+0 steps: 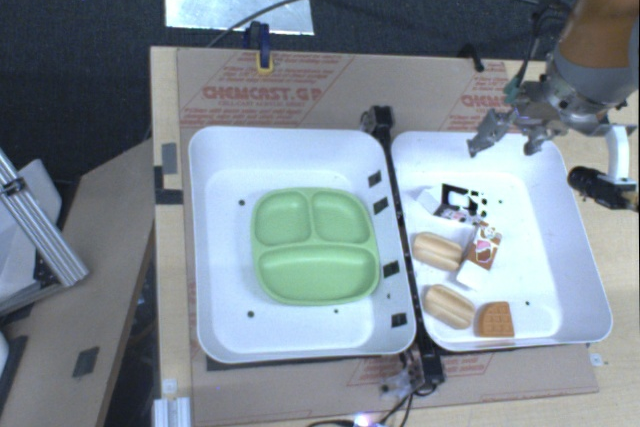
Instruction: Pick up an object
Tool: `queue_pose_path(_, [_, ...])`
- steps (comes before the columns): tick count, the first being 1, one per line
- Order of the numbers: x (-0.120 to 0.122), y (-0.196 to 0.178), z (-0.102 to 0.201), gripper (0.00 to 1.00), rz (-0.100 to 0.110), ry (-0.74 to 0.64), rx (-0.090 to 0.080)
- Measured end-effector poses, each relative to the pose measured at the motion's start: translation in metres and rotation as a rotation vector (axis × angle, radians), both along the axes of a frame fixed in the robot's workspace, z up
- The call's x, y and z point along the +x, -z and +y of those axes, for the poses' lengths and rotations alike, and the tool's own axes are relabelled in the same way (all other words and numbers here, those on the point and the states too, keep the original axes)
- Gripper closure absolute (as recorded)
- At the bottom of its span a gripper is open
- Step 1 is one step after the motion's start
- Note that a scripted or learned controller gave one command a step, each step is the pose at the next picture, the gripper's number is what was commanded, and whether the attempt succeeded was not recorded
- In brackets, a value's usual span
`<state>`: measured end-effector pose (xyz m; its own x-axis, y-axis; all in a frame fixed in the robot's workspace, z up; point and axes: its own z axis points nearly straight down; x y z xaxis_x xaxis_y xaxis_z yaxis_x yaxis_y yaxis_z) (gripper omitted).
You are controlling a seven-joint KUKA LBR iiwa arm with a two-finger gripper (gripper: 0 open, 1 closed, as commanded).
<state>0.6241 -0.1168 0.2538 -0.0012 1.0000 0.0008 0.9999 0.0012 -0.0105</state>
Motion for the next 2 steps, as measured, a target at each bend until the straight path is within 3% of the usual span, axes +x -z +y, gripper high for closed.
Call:
queue_pose_path(1, [0.002, -0.007, 0.000, 0.00, -0.012, -0.002, -0.001])
queue_pose_path(2, [0.005, 0.055, 0.000, 0.00, -0.008, 0.000, -0.001])
